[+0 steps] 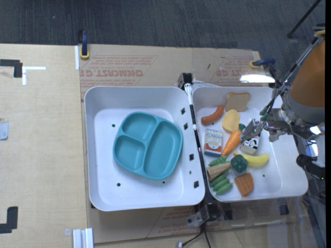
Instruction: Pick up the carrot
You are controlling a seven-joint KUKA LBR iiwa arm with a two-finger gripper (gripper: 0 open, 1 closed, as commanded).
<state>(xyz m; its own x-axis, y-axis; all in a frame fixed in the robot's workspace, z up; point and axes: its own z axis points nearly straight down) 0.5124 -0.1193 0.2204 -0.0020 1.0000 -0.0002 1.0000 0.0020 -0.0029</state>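
Two white bins sit side by side on the desk (41, 138). The left bin (98, 190) holds a teal plate (148, 145) with three compartments, lying slightly turned.

The right bin (289, 182) holds a crowd of toy food. The carrot (231, 142) lies near the middle of this bin, tilted, its thick end up and to the right and its tip down and to the left. Just to its left is a small carton (213, 141); above it lies a yellow piece (230, 121), with a slice of bread (237, 101) beyond that and a sausage (212, 114) to the upper left. Below the carrot sit a broccoli (238, 163), a banana (256, 160), a cone-shaped item (217, 170), green pods (222, 184) and an orange ridged piece (244, 183).

The arm reaches in from the right, and its pincer (253, 130) hovers just beside the carrot's thick end, to its right. The fingers seem slightly parted, and nothing sits between them; the carrot rests on the bin floor. A small black-and-white item (249, 147) lies directly below the pincer, touching the banana.
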